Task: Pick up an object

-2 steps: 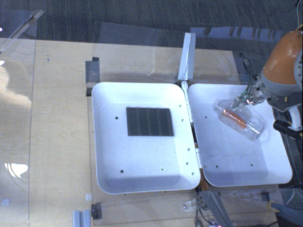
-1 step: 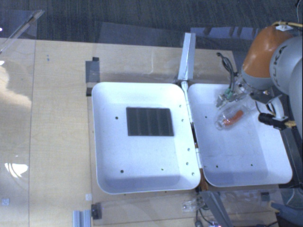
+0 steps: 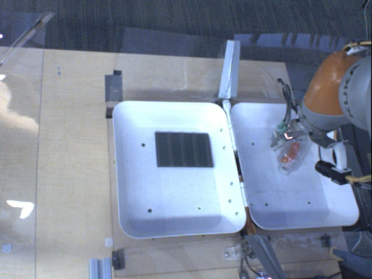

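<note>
1. Arm (image 3: 340,92): grey with orange band, reaching in from the right over the right bin (image 3: 302,208).
2. Gripper (image 3: 286,137): over that bin's far part; state of the fingers cannot be told.
3. Clear object with red inside (image 3: 290,154): right bin, just beneath the gripper.
4. Left bin (image 3: 174,196): holds a dark rectangular panel (image 3: 183,150).

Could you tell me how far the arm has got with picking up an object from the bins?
Done: the arm has reached into the right bin, and its pincer sits right above a clear object with reddish contents. In hand: apparently the grasp attempt; a grip cannot be confirmed. Left: securing and lifting it. The left bin shows a dark rectangular panel.
</note>
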Tool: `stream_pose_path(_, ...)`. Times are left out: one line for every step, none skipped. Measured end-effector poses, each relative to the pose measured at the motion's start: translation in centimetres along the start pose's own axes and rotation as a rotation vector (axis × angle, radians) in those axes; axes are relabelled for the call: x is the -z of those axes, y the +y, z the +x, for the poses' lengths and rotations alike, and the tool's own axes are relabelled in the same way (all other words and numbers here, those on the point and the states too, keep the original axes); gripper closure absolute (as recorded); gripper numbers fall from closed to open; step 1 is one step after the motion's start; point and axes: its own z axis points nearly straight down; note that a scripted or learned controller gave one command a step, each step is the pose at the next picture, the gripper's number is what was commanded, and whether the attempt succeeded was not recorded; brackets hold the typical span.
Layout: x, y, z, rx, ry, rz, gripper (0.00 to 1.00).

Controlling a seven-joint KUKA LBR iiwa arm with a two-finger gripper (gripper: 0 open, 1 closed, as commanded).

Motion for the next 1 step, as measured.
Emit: stream_pose_path(5.33, 1.84, -3.18, 0.095, -0.002, -0.003, 0.0)
